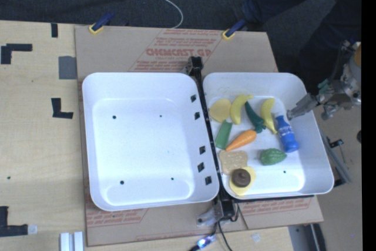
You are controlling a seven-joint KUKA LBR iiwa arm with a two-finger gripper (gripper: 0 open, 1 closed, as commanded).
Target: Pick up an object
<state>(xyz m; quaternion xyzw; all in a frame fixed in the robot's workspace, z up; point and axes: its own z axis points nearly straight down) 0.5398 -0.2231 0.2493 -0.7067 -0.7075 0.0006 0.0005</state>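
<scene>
We see two white bins [94,126], a blue bottle [286,134], an orange carrot [242,140], yellow bananas [237,109] and red-lettered brown cardboard [176,51].

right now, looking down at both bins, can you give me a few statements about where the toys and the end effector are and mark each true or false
1. All the toys lie in the right bin. True.
2. The orange carrot lies in the left bin. False: it lies in the right bin, beside the green cucumber.
3. The end effector is at the right bin's right rim, close to the blue bottle. True.
4. The end effector holds a banana. False: the banana lies on the bin floor, apart from it.
5. The green pepper lies below the blue bottle in the camera view. True.
</scene>
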